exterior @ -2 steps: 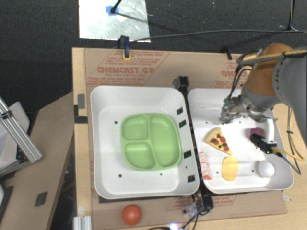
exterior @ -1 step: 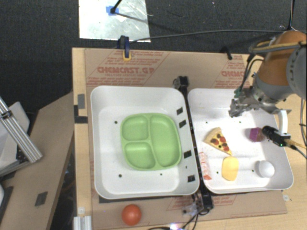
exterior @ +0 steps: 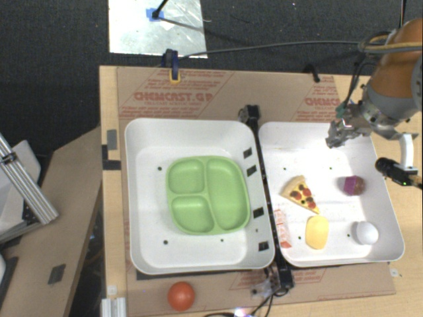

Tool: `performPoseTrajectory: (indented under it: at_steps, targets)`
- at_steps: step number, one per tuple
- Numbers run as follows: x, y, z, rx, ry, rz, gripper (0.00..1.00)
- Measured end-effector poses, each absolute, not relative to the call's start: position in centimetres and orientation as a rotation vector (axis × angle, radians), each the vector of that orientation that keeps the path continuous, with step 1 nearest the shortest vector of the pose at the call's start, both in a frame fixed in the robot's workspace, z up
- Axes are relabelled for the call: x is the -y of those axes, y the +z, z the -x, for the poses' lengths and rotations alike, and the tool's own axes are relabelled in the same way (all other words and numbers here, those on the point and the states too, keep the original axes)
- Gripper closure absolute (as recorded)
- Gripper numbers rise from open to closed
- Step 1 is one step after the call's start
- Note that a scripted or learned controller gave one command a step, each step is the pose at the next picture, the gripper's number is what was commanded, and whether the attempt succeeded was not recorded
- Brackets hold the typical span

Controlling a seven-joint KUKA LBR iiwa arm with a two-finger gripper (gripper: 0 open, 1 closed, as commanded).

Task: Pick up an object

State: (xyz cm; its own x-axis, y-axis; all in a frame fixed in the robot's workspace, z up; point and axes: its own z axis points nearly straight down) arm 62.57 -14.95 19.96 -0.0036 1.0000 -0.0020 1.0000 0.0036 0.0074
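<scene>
1. Targets for you all lie in the right bin point(exterior: 274, 150): a pizza slice point(exterior: 301, 193), a yellow piece point(exterior: 317, 232), a white egg-shaped thing point(exterior: 364, 232) and a purple piece point(exterior: 353, 185).
2. The gripper point(exterior: 340, 134) hangs over the far part of that bin, near its back wall, apart from all four pieces. Nothing sits between its fingers, and you cannot tell from this slant whether they are spread or closed, so check before you descend.
3. Choose the purple piece or the pizza slice; they lie nearest the gripper, so the reach is shortest.
4. The purple piece looks small and rounded, so it will probably roll. Centre over it and close across its widest part.
5. The pizza slice looks flat and wedge-shaped. If you go for it, turn the wrist so the fingers straddle the narrow width, and go right down to the bin floor.
6. Leave the egg-shaped thing for later; it sits close to the near right corner, where a finger could catch the wall.
7. The left bin point(exterior: 142, 177) holds a green divided tray point(exterior: 207, 195), and an orange ball point(exterior: 181, 295) rests on the desk point(exterior: 119, 78) outside the bins. Ignore both.
8. Come down straight, close, then lift slowly.
</scene>
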Motion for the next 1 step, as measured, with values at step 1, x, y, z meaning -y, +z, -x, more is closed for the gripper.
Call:
performPoseTrajectory:
  at_steps: [1]
  targets:
    - [14.83, 26.20, -63.48, -2.222, 0.008, -2.210, 1.00]
